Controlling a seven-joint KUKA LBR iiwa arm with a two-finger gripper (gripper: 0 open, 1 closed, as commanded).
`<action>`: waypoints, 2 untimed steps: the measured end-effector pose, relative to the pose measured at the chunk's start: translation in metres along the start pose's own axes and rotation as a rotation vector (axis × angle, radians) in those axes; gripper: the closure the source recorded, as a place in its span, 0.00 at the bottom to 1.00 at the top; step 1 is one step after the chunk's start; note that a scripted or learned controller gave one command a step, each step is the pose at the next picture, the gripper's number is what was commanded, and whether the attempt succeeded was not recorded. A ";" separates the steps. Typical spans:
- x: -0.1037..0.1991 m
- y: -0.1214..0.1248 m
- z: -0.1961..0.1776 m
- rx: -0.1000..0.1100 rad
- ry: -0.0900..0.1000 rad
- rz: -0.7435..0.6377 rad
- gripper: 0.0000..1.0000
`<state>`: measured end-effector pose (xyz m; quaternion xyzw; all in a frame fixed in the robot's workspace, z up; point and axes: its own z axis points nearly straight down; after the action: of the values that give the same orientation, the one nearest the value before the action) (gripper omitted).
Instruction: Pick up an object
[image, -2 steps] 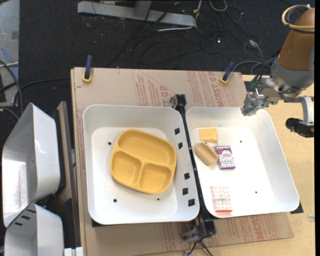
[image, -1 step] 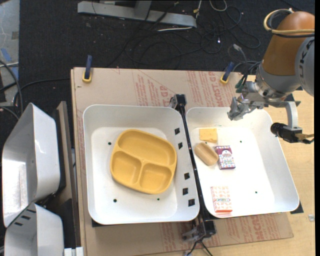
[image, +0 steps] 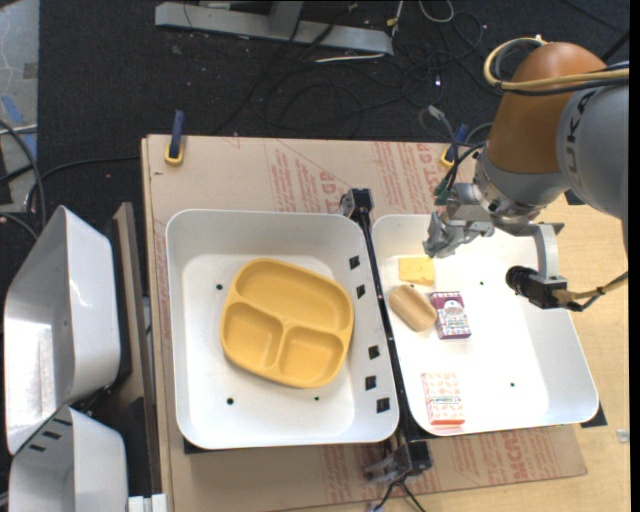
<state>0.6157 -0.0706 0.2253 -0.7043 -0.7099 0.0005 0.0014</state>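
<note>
1. Over the far left corner of the right bin (image: 560, 400), the gripper (image: 441, 243) hangs from the grey arm (image: 560, 110), which reaches in from the surface's right side.
2. Whether the jaws are apart or together I cannot tell; nothing shows between them.
3. Just beneath and beside the gripper lies a yellow cheese-like block (image: 417, 270), near the right bin's left wall at its far end.
4. Touching or nearly touching that block on its near side is a tan bread roll (image: 411, 307), lying at a slant.
5. Just beside the roll, toward the bin's middle, lies a small purple-and-white carton (image: 450, 315).
6. A white packet with orange print (image: 442, 399) lies flat close to the right bin's near edge, well apart from the other three things.
7. The left bin (image: 190, 330) holds a yellow divided plate (image: 286, 322) with three compartments, sitting about in its middle.
8. Both bins rest side by side on a brown board (image: 300, 165) that covers the surface.
9. A small black part (image: 530, 283) sticks out on a bracket from the arm above the right bin's right half.
</note>
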 end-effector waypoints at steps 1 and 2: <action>0.061 -0.014 -0.005 -0.001 0.000 -0.001 1.00; 0.114 -0.024 -0.012 -0.002 0.001 -0.002 1.00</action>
<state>0.5910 0.0430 0.2379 -0.7036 -0.7106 -0.0005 0.0011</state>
